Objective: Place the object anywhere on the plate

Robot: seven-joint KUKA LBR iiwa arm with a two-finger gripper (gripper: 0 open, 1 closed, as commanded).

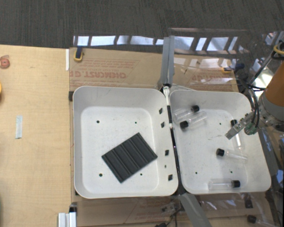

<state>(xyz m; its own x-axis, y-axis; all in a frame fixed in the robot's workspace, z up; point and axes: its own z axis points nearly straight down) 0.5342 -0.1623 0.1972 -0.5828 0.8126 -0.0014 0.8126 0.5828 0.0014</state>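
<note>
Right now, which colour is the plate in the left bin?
Dark grey with ridged stripes, seen in the camera view.

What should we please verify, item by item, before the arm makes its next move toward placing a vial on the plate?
1. Dark ribbed plate lies flat in the left bin: ok.
2. Plate surface free for a drop: ok.
3. Clear vials with black caps wait in the right bin, for example one near the gripper: ok.
4. Gripper is above the right bin: ok.
5. A vial is held by the gripper: cannot tell.
6. Any vial on the plate yet: not ok.
</note>
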